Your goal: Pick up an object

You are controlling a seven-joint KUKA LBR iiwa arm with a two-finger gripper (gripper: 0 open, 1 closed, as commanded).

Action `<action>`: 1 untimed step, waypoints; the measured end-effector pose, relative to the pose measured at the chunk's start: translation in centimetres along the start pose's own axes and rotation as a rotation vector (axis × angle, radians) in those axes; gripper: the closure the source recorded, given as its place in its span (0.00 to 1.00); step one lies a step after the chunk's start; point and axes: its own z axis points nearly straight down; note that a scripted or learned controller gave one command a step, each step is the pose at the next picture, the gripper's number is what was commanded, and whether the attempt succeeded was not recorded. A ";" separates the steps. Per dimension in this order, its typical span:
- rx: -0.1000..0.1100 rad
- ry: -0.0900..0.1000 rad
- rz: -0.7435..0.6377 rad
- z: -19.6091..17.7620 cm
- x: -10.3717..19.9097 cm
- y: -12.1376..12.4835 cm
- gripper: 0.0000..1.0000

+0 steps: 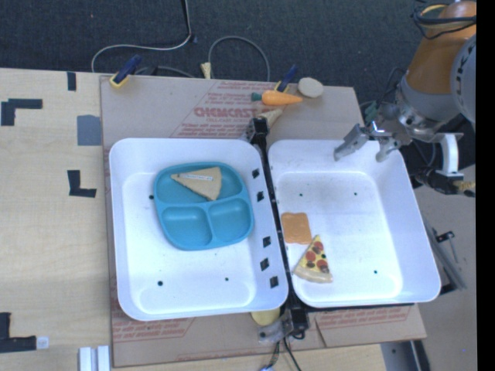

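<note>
In the right bin [387,207] lie an orange square slice [295,227] and, just below it, a pizza slice [314,261] with red toppings, both near the bin's left wall. My gripper [363,150] hangs over the right bin's far right rim, well away from both pieces. It is open, with nothing between its two fingers [345,149]. In the left bin [131,207] a blue divided plate [205,205] carries a tan wedge of bread [199,182] in its top compartment.
A toy carrot [280,97] and a beige round piece [311,87] lie on the cardboard behind the bins. Black clips [267,242] run along the divider between the bins. Cables [186,22] trail at the back. A yellow piece [267,316] sits below the front rim.
</note>
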 end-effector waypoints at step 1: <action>0.011 0.004 0.002 4.3 3.4 -10.0 0.00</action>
